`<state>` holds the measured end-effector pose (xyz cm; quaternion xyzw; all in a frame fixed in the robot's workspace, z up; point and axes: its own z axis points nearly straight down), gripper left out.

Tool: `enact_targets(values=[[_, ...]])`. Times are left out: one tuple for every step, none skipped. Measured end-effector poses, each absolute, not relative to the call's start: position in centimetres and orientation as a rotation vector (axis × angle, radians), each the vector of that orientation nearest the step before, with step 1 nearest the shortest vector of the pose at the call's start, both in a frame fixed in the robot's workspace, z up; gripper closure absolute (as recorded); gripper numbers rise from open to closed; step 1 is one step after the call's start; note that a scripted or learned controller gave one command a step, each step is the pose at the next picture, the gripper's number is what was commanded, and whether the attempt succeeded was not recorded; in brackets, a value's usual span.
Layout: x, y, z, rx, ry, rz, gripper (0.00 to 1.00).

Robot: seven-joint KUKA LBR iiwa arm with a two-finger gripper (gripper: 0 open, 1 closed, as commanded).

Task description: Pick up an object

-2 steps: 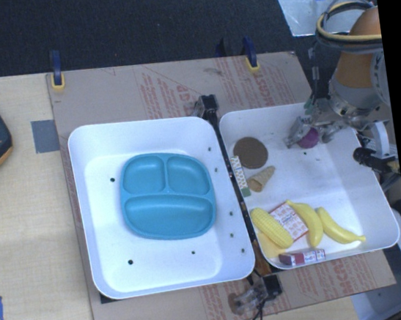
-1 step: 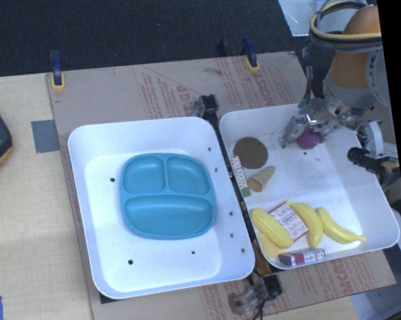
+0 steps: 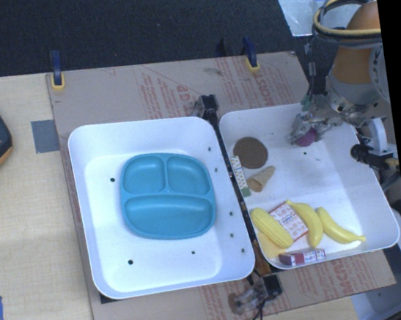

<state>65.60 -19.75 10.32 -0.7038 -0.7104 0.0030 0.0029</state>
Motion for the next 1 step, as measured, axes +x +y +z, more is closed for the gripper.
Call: enact_targets(values=[[65.79, -8.83, 20.44, -2.209, -2.236, -0.006, 1.00]])
